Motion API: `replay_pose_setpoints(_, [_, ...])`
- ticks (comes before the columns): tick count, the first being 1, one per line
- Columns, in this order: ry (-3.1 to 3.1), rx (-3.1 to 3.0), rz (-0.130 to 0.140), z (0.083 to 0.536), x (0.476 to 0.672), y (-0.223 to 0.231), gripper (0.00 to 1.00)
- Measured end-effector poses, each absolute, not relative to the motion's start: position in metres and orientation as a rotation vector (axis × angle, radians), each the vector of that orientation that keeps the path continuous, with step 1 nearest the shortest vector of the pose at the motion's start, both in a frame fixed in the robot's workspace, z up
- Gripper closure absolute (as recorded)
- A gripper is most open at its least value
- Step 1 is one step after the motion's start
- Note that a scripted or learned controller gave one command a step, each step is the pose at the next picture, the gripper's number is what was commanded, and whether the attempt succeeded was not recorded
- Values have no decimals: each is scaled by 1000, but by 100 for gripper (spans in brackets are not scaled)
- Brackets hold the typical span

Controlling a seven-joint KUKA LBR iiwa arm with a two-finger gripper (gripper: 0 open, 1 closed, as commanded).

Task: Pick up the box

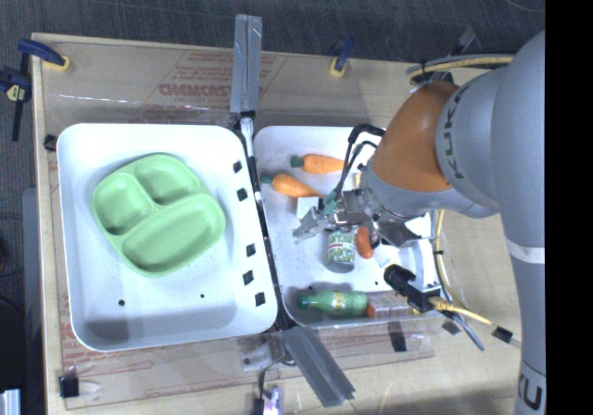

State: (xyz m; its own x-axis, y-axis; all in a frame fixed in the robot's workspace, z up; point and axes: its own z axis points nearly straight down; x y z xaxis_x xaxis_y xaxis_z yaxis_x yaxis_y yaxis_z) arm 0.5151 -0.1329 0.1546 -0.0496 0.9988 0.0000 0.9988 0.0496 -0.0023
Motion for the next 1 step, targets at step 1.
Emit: replay_pose_setpoints(1, [-2188,-2280,6,94,484,-111,0])
